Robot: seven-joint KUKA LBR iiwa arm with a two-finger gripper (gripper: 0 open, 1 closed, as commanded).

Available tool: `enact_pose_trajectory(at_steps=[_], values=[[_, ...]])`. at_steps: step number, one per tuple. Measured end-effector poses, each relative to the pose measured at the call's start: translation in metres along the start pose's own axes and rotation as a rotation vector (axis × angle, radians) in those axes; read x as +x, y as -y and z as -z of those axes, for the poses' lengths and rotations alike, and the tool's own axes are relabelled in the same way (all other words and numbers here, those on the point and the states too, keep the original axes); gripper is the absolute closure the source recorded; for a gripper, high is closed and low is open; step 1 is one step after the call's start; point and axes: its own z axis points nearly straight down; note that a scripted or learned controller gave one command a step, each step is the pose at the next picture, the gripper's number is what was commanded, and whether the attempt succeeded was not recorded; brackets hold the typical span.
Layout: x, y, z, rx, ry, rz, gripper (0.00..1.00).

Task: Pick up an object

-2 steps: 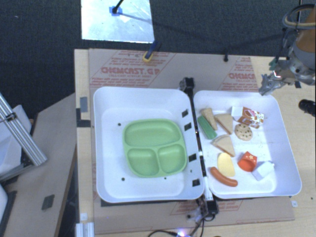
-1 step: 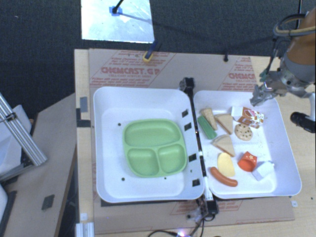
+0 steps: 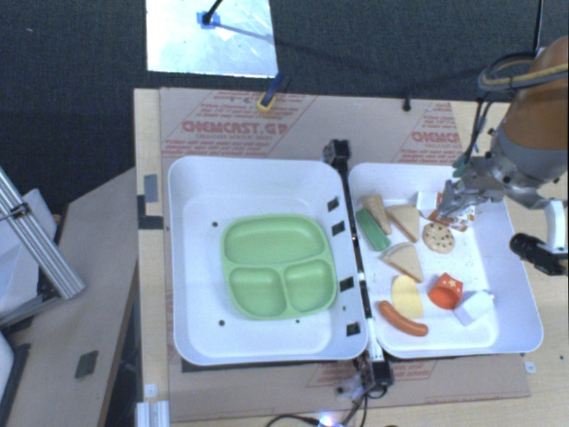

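As the grey arm with its orange band reaches in from the right, its gripper (image 3: pixel 452 205) hangs low over the upper part of the right bin (image 3: pixel 516 332), just above a round cookie (image 3: pixel 438 237). From this slanted view it cannot be told whether the fingers are spread or pressed together, nor whether anything sits between them. Toy food is scattered across the right bin: a green pickle-like piece (image 3: pixel 372 229) and a tan wedge (image 3: pixel 378 206) near the divider, a beige slice (image 3: pixel 405 221) beside them, a tan triangle (image 3: pixel 405 260) in the middle, a yellow piece (image 3: pixel 407 297) below it, a sausage (image 3: pixel 403 318) at the front, and a red-orange item (image 3: pixel 445 290) touching a white block (image 3: pixel 475 306). The left bin (image 3: pixel 191 203) holds a green divided tray (image 3: pixel 276 265) with three compartments.
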Motion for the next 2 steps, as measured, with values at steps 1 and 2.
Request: enact_pose_trajectory(at_steps=[1, 2], values=[[0.032, 0.047, 0.001, 0.001, -0.001, 0.0, 1.0], [0.041, 0.062, -0.022, 0.0, 0.0, -0.006, 1.0]])
